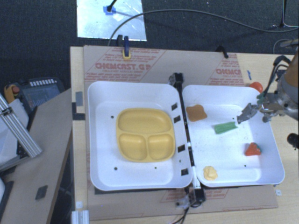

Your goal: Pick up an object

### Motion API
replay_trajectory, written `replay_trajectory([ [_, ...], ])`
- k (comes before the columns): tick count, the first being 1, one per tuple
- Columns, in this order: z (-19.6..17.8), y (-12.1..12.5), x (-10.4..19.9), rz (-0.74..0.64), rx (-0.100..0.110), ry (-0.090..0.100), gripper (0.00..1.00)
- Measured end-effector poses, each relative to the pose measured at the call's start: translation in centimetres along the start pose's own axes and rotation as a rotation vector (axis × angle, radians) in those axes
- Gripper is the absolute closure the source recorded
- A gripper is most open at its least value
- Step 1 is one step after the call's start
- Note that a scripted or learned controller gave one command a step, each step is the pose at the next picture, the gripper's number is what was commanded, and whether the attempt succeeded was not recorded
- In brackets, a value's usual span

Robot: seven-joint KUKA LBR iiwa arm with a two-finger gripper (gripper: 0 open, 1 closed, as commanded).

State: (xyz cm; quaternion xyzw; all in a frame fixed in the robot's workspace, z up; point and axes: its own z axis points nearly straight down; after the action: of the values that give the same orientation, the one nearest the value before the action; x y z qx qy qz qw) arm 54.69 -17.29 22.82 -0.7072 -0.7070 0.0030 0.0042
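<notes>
End effector (246, 113), just beside green piece (225, 127)

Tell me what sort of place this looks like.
Probably a robotics lab bench set up for grasping trials: two white bins side by side, toy food such as a green piece, and a robot gripper reaching in.

Dark blue-black carpet floor (37, 31) behind the pale wooden bench (77, 106); brown cardboard sheet printed CHEMCAST (122, 65) lies flat on the bench; shiny square metal plate (110, 12) on the carpet at top, thin grey cable (210, 17) curving across. Silver aluminium extrusion bar (18, 129) lies on the lower beige side table (42, 171) at left; dark handheld pendant (32, 93) beside it.
</notes>
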Motion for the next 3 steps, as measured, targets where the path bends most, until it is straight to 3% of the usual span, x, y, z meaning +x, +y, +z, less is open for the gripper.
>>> replay_trajectory([
  [1,-0.7,0.2,0.1,-0.003,-0.011,-0.002,0.0],
  [3,8.8,1.4,1.1,-0.003,-0.011,-0.002,0.0],
])
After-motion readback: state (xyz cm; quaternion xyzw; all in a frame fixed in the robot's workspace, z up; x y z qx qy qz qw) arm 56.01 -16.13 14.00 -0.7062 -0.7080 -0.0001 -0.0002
